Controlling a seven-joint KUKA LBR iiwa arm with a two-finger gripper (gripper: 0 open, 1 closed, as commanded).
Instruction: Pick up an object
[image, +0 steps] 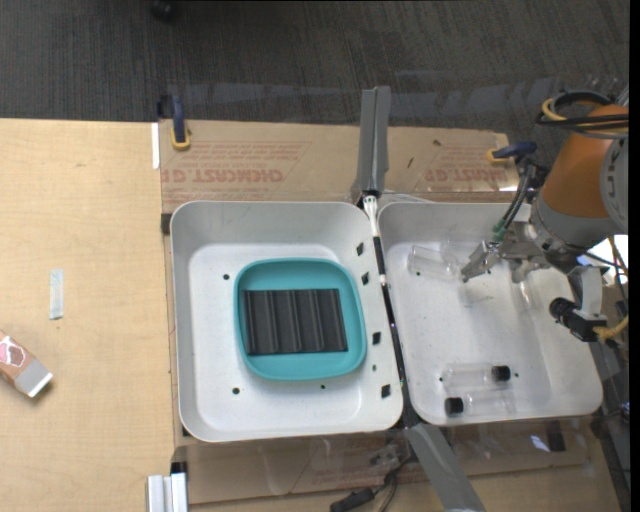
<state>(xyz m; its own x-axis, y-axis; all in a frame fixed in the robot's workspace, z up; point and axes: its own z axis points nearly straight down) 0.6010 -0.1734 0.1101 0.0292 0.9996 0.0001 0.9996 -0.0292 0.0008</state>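
The left bin (190, 300) holds a teal tray (300, 320) with a dark ribbed insert, lying flat near the bin's centre. The right bin (560, 400) holds clear plastic items: one with dark end caps (478, 378) lying near the front wall, a second dark-capped piece (455, 405) just beside it, and a faint transparent piece (432, 262) toward the rear left corner. The gripper (480, 265) sits low over the rear of the right bin, close to that faint piece; whether its jaws are spread or closed cannot be told at this resolution, and nothing is visibly held between them. Judgement on handling: the clear items look light, thin-walled and smooth, so they are likely to slide or skate on the white bin floor when pushed from one side, and may flex or pop out under a hard pinch. Their outlines are hard to make out against the bin, which raises the risk of a misplaced close. The best hold on the capped item appears to be across its narrow width at mid-length, clear of the caps. The teal tray looks stiff but wide; only its raised rim would offer a pinch. Outside the bins, a small packet (22, 366) lies on the bench (80, 200), well apart from the work.
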